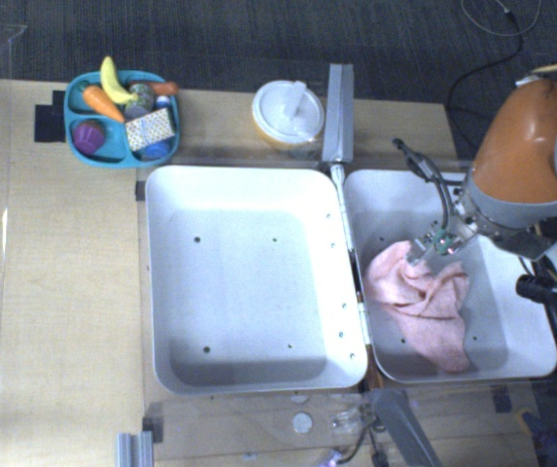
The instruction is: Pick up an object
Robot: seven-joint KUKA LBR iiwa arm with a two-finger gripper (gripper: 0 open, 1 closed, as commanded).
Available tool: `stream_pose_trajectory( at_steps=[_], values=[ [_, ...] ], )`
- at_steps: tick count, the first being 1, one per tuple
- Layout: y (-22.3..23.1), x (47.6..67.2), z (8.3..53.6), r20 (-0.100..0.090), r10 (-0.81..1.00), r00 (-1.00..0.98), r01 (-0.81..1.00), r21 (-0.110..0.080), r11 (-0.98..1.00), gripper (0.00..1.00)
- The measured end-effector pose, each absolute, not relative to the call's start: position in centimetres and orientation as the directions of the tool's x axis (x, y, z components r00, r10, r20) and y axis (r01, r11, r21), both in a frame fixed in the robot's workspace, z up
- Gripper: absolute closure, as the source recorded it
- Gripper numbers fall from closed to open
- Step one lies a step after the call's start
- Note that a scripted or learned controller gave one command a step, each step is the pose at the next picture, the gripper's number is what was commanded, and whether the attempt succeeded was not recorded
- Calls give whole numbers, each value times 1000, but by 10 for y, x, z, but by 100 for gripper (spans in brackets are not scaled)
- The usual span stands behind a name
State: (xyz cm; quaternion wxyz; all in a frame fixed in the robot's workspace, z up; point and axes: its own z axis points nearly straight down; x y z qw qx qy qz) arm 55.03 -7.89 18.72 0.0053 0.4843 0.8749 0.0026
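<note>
A crumpled pink cloth [422, 305] lies in the right bin [511, 353], towards its middle and front. My gripper [435, 252] is down at the cloth's upper right edge, right against the fabric. The arm's orange band [521, 149] hangs above the bin's right side. The small fingers blend into the cloth's folds.
The left bin [249, 280] sits beside the right one, with a metal divider [336, 115] at the back between them. A blue tray [122, 117] of toy food stands at the back left. A white lidded bowl [288, 113] sits behind the left bin.
</note>
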Motion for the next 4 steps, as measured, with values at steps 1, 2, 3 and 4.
stream_pose_trajectory(
  at_steps=[1,2,3,4],
  values=[
    [-79,550,187,-6,848,-530,848,9,530,0],
    [-34,527,333,-9,814,-581,813,12,581,0],
    [-83,490,434,-12,888,-459,888,16,460,0],
    [-97,488,280,-4,825,-565,825,4,565,0]
  ],
)
